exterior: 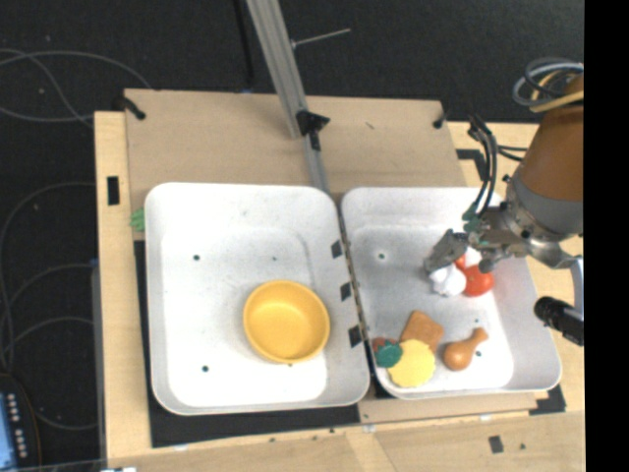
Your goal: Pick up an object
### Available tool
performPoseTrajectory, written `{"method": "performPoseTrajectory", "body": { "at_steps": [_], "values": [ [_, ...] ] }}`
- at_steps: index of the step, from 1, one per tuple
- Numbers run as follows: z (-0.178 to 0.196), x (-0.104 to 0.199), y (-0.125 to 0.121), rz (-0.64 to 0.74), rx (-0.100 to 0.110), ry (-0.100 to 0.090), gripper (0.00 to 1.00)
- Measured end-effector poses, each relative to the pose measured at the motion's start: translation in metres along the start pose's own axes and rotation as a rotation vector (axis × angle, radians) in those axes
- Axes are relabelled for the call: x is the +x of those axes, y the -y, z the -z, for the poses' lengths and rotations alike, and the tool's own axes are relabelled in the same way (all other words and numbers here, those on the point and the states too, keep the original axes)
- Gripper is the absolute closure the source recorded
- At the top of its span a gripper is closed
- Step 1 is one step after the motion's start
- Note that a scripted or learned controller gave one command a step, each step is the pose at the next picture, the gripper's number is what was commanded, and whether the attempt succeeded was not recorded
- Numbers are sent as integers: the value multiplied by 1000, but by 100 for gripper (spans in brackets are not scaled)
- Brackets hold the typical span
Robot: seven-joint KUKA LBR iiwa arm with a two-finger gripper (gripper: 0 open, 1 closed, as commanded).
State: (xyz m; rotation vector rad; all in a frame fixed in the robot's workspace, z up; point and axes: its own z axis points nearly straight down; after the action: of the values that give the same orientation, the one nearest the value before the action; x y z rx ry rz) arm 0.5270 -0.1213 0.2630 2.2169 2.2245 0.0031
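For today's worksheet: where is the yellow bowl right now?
The yellow bowl sits in the left bin, toward its front, near the divider between both bins.

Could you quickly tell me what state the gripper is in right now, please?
Gripper: over the right white bin, right at a small white and orange-red object; open or shut cannot be told.

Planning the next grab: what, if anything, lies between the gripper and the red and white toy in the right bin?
Nothing visible. The gripper is right over the red and white toy in the right bin; the other toys lie nearer the front edge.
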Motion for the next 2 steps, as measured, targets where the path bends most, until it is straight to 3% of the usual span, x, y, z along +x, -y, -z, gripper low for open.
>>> {"method": "performPoseTrajectory", "body": {
  "at_steps": [1, 2],
  "values": [
    [0, 0, 0, -2, 0, 0, 0],
    [-43, -3, 4, -4, 5, 3, 0]
  ]
}}
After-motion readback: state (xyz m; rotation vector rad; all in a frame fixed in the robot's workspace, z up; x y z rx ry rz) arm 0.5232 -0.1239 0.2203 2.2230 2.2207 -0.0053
